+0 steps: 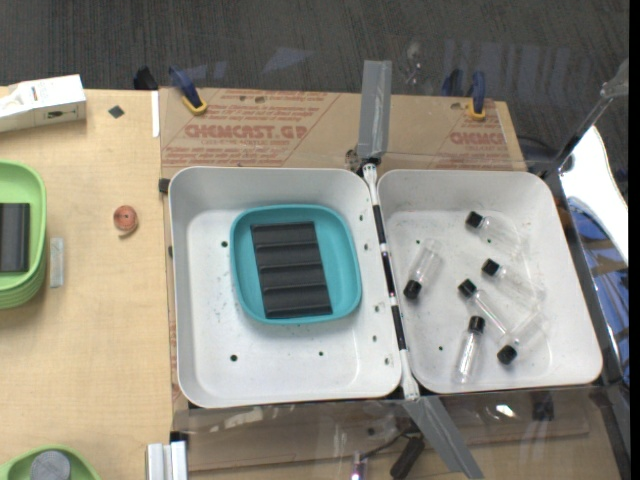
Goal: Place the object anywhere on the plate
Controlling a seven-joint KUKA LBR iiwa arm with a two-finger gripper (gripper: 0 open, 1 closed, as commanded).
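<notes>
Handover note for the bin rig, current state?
Teal plate sits in the left bin, with a black ridged insert on it.
Six clear vials with black caps lie loose in the right bin, none on the plate.
Done: nothing placed so far.
Left: pick one vial from the right bin and set it anywhere on the plate.

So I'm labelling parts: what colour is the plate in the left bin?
Teal, carrying a black ribbed insert; the plate shows best in the camera view.
</notes>
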